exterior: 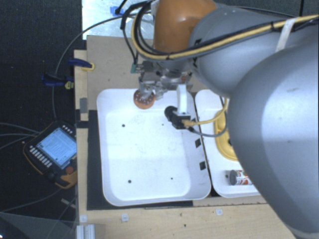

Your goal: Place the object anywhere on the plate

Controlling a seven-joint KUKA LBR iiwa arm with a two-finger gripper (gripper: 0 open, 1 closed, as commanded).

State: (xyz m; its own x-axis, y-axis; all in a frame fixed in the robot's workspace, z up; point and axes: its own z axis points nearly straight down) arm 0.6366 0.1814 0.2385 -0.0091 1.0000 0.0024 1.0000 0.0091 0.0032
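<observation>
The hand hangs over the far edge of the left bin, below the orange band of the grey arm that reaches in from the right. A small round brown object sits right at the hand's tip, over the bin's far rim; whether it is pinched or merely lies beneath cannot be told, nor whether the hand is released or clenched. Black and yellow cables loop around the wrist, and a black fitting hangs beside it over the bin floor. The right bin lies just beside the left one, largely hidden by the arm; a yellow plate shows partly in it, and a small tube-like item lies near its front. Both bins rest on the worktop. A teach pendant lies well apart at the left.
</observation>
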